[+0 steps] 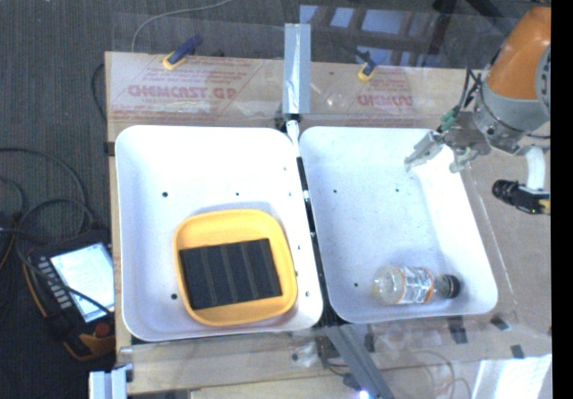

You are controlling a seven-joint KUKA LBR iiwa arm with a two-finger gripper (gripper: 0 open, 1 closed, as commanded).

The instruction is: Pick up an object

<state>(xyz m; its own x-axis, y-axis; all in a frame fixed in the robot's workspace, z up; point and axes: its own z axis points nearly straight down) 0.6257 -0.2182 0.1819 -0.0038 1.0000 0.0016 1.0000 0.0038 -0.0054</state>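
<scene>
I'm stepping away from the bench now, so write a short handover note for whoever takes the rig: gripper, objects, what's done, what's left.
Gripper: fingers spread open, holding nothing, above the upper right corner of the right white bin.
Clear plastic bottle with a dark cap: lying on its side near the right bin's front edge, well away from the gripper.
Yellow tray with a black ribbed insert: flat in the left white bin.
Done: nothing picked.
Left: descend on one object, close, lift.

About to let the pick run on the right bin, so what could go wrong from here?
1. The clear bottle lies on its side; it may roll away when touched.
2. It rests close to the right bin's near wall, which could block a finger of the end effector.
3. The end effector sits at the bin's far corner, so a long descent could miss.
</scene>
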